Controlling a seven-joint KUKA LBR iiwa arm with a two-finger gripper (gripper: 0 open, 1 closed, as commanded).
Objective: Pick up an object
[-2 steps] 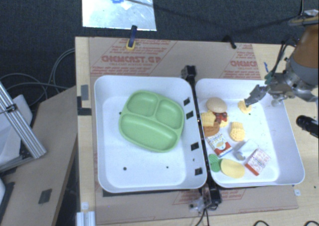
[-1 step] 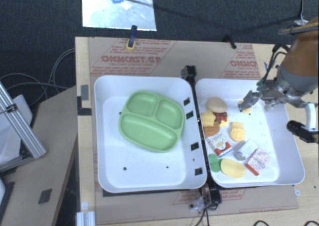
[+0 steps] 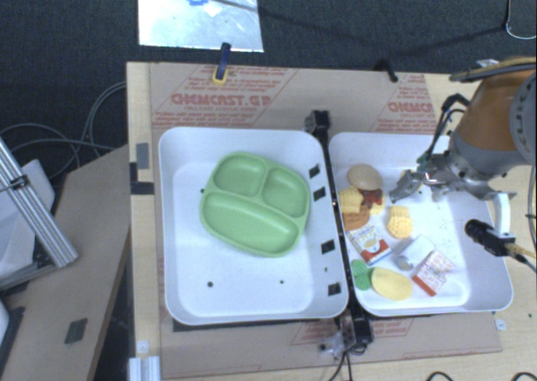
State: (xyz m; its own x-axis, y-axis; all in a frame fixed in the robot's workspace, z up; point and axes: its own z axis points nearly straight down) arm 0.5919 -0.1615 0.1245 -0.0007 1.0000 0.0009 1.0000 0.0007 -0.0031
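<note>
My gripper [image 3: 409, 184] hung over the far part of the right bin [image 3: 487, 287], reaching in from the right, and whether it was open or shut I could not tell at that slant; nothing showed in it.

The toys lay heaped along the bin's left side. Farthest was a tan bun [image 3: 364, 175], with a red and yellow piece [image 3: 357, 200] just near of it. The corn [image 3: 400, 221] sat closest to me, a little apart from the rest. Nearer still lay a small red and white box [image 3: 370, 244], a grey block [image 3: 414, 251], a packet [image 3: 433, 270], a lemon [image 3: 391, 284] and a green bit [image 3: 360, 275] touching it. In the left bin [image 3: 180, 228] sat a green tray [image 3: 254, 203].

I judged the corn the best choice. It looked like light, hollow plastic, stiff enough for a firm pinch, and its bumpy skin ought to hold better than the smooth lemon or bun. I would close across its narrow width, at the middle, where there was bare floor on both sides. The packet looked flat and thin, hard to get under, and the rounded pieces would likely squirt out of a pinch.
</note>
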